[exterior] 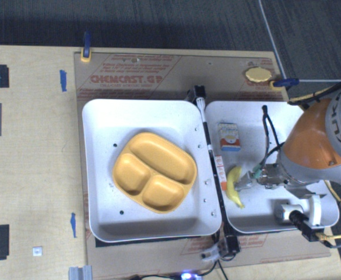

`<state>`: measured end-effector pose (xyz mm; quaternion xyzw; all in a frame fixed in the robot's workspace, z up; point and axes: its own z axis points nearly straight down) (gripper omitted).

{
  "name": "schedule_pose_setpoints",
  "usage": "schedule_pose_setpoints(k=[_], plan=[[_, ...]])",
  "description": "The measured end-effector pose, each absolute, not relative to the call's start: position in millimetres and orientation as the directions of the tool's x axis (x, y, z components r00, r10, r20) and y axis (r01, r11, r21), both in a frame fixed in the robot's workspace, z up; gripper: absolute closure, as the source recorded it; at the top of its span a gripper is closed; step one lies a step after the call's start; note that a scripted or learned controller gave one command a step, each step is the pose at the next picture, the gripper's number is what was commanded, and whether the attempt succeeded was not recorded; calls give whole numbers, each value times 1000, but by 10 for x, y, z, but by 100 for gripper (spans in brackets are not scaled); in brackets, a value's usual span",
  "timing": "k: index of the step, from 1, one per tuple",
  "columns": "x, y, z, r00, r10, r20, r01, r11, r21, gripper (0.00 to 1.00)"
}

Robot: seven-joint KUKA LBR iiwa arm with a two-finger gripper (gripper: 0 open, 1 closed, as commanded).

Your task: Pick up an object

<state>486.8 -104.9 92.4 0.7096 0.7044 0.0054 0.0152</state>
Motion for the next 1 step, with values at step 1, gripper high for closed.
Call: schedule_pose_setpoints(k=[1], plan=[[4868, -1022, 930, 10, 1000, -18, 1000, -10, 30, 0]])
